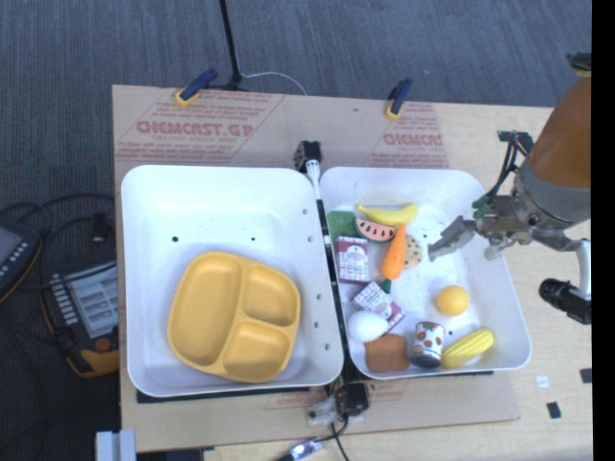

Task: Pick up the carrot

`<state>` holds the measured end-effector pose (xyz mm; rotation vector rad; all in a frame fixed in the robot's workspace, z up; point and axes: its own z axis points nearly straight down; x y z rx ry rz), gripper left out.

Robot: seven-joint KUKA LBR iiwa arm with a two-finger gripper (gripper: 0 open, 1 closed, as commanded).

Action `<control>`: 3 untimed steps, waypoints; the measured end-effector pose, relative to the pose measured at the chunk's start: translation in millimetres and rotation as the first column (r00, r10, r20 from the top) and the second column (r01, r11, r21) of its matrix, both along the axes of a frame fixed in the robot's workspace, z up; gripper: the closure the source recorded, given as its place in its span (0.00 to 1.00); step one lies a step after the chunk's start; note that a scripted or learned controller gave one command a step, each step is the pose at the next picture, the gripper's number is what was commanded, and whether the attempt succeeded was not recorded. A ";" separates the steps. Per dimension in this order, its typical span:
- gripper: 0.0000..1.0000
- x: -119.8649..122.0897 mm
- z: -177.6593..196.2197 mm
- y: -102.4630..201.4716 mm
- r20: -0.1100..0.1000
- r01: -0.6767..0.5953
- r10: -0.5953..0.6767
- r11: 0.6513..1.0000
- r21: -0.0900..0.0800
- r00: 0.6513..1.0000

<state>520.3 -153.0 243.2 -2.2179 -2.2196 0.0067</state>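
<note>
You had the carrot (394, 253) lying among toys in the right bin (500, 286); your claw (450, 238) hovered at its three o'clock, grip unreadable, apparently approaching.

Robotics lab or test room. Grey carpet floor (404, 27) around bench (144, 123), bench top covered with printed protective sheet held by two blue-and-yellow clamps (196, 85). Two white bins (154, 190) side by side: yellow divided tray (233, 315) in left one, toy food (384, 221) in right one. Robot arm (567, 152) at right. Thin black pole (225, 27) rising behind bench. Handheld control unit with cables (82, 301) on floor at left.
</note>
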 end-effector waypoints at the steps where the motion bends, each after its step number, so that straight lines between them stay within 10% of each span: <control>1: 0.00 47.5 -90.8 48.4 -0.008 0.017 -0.017 1.000 0.002 1.000; 2: 0.00 54.6 -153.4 31.6 0.008 0.186 -0.186 0.983 0.003 0.983; 3: 1.00 56.2 -144.4 31.0 0.012 0.185 -0.185 0.983 0.000 0.983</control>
